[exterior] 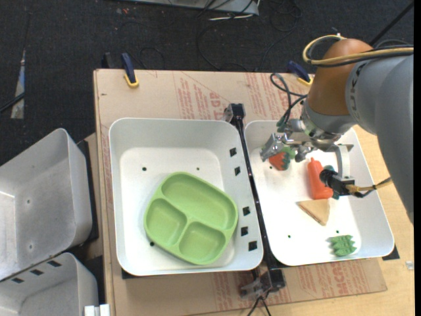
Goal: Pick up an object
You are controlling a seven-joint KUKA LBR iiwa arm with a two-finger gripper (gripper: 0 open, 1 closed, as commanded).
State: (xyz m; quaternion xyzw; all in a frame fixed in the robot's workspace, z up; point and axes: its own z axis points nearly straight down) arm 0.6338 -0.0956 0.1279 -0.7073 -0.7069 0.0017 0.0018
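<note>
Clamping a small red object [281, 160] between the gripper [284, 151] fingers: judged light, stiff, best pinched across its middle.

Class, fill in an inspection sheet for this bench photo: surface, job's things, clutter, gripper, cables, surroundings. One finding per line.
Surface: cardboard-covered bench bearing left bin and right bin.
Job's things: in the right bin, small red object, orange piece, tan wedge, green toy.
Clutter: green divided plate in the left bin.
Gripper: gripper low over the red object; grasp unclear.
Cables: yellow cable looping over the arm; black cables on the floor.
Surroundings: dark carpet, spare white bins at left.
</note>
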